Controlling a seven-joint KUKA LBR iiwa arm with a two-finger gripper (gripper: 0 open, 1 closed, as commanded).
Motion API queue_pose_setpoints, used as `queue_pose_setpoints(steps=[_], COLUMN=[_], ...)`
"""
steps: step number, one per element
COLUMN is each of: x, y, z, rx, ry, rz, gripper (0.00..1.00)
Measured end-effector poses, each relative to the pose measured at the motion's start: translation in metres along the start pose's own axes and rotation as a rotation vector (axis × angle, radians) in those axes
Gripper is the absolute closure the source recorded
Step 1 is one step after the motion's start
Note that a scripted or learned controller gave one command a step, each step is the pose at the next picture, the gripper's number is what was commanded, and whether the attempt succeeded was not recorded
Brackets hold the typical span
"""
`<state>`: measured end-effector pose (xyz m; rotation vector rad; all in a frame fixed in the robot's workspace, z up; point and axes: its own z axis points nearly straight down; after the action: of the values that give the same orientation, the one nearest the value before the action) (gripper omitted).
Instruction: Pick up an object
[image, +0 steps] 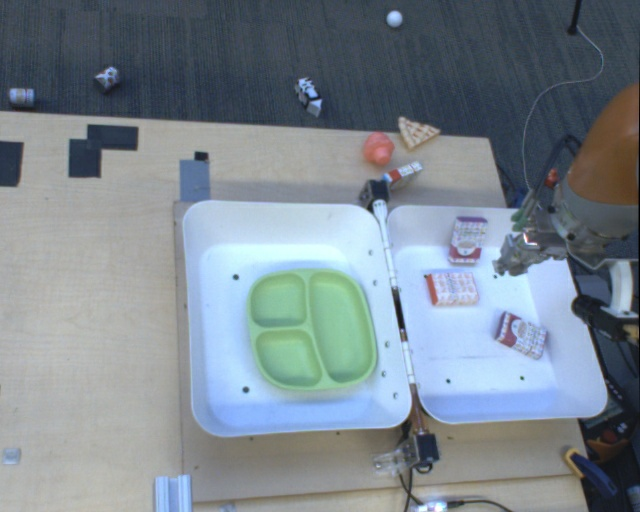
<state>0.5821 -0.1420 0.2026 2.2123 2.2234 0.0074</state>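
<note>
Pincer (510, 262) low over the right bin (560, 400), near its right wall, at the end of the grey arm (600, 215) with the orange band. Cannot tell whether apart or together; too small and blurred at the tip. Nothing seen between the tips. Just to the left of the pincer and a little above, a small red-and-white packet (467, 239), standing close but apart from it. To the left and slightly below, a second packet (452, 289), lying flat on the bin floor. Below the pincer, a third packet (521, 335), turned at a slant. Far to the left, in the left bin (215, 400), a green divided tray (312, 330). Above-left, outside the bins, an orange ball (378, 149) on the bench.
</note>
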Motion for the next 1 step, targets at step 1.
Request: queue_pose_setpoints(steps=[1], x=[-0.0629], y=[0.0731], z=[-0.0885], rx=[-0.001], ry=[-0.003], rz=[0.000], gripper=[1.00])
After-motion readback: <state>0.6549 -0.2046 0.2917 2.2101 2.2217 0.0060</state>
